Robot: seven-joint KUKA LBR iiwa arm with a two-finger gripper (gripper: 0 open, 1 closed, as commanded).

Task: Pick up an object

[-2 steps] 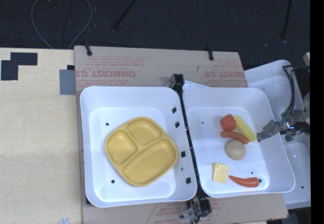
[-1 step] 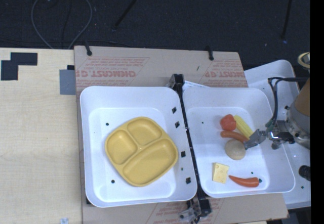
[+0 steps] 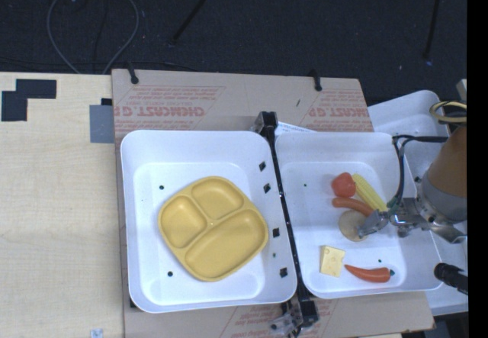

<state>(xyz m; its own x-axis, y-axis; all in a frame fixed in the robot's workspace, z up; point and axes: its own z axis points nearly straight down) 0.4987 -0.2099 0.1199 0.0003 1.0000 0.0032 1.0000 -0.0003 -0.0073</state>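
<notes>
Left bin point(image 3: 145, 176): you've got a yellow divided plate point(image 3: 213, 228) lying flat near the middle, three compartments, nothing on it. A black divider point(image 3: 278, 210) runs where the two bins meet.

Right bin point(image 3: 313, 161): the loose items sit in its right half. Red tomato-like piece point(image 3: 343, 184) is up top, touching a yellow corn cob point(image 3: 369, 193) that lies at a slant just to its right. An orange carrot-like piece point(image 3: 352, 205) is just under the tomato. Below that is a tan round disc point(image 3: 352, 226). A yellow cheese wedge point(image 3: 332, 261) sits near the front wall, with a red chili pepper point(image 3: 367, 273) just beside it to the right.

The arm point(image 3: 450, 176) comes in low from the right over the bin's right wall, wrist pointing left. The gripper point(image 3: 370, 223) is at the right edge of the disc, under the end of the corn. Can't tell how far the claw is open, or if it has anything.
</notes>
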